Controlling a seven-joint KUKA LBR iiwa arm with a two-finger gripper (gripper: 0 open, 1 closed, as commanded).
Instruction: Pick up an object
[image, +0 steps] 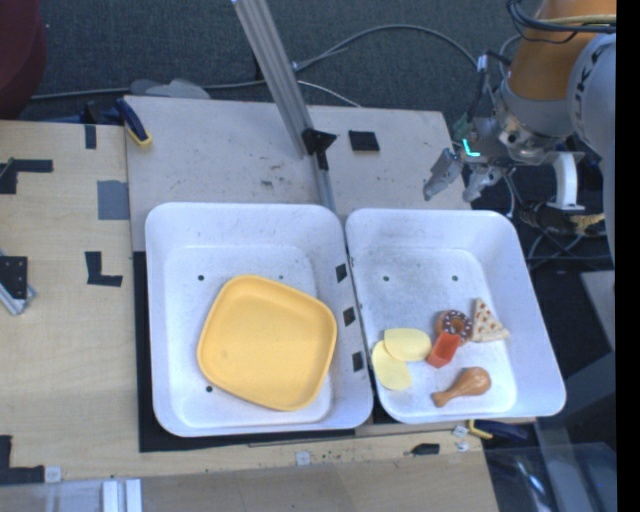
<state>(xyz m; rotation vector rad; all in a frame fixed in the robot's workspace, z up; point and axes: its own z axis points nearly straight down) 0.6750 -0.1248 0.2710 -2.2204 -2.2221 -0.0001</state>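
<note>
My gripper (458, 182) hangs open above the far edge of the right bin (430, 250), with nothing between its fingers. Near the bin's front right lie several toy foods: two pale yellow slices (398, 355), a small red piece (444, 349), a chocolate doughnut (455, 322), a pizza wedge (487, 322) and a brown chicken drumstick (463, 385). All of them lie well in front of the gripper, closer to the camera.
The left bin (170, 290) holds a yellow square plate (267, 341). A slanted metal post (290, 95) rises behind the bins. Cables trail at the back and right of the bench, near the arm (550, 80).
</note>
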